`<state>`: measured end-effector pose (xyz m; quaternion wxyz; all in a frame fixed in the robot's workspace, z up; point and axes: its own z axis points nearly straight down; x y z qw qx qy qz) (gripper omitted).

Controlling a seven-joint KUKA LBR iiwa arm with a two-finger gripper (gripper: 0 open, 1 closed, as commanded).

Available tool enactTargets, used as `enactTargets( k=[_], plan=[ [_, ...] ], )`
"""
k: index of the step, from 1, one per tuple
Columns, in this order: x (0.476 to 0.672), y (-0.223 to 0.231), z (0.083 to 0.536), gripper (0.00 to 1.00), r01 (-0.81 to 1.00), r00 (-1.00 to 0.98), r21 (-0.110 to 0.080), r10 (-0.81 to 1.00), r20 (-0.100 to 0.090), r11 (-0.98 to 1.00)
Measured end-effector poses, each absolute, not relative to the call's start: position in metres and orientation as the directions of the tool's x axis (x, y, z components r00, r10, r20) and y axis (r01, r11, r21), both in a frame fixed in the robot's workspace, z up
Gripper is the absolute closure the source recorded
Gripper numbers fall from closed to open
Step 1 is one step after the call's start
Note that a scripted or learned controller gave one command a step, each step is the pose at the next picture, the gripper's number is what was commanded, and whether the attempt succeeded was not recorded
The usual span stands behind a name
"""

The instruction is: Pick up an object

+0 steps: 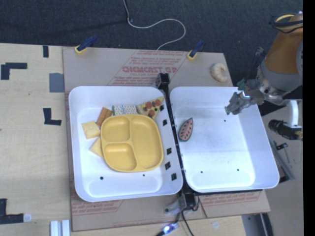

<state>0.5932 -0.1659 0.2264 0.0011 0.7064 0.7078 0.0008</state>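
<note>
Right bin front rim nearest | small oval pink-brown object lies at its left wall, apart from end effector over far right edge | finger state: cannot tell | object looks light, flat, likely slippery; pinch across narrow width.

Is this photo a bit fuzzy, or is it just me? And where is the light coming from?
In the camera view the whole picture is soft; the print on the cardboard sheet barely reads. The light is even, with faint shadows inside the left bin beside the yellow plate. The right bin shows grey smudges, no harsh glare. The gripper is too blurred to make out in detail.
</note>
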Motion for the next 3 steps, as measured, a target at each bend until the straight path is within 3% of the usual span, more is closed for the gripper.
enactTargets(
  k=[1,2,3],
  plan=[
    [0.559,-0.132,0.223,1.0,1.0,-0.002,-0.004,1.0,0.001,0.002],
    [0.538,-0.087,0.233,1.0,1.0,-0.006,-0.003,1.0,0.002,0.006],
    [0.525,-0.076,0.218,1.0,1.0,-0.001,-0.005,1.0,0.0,0.001]
  ],
)
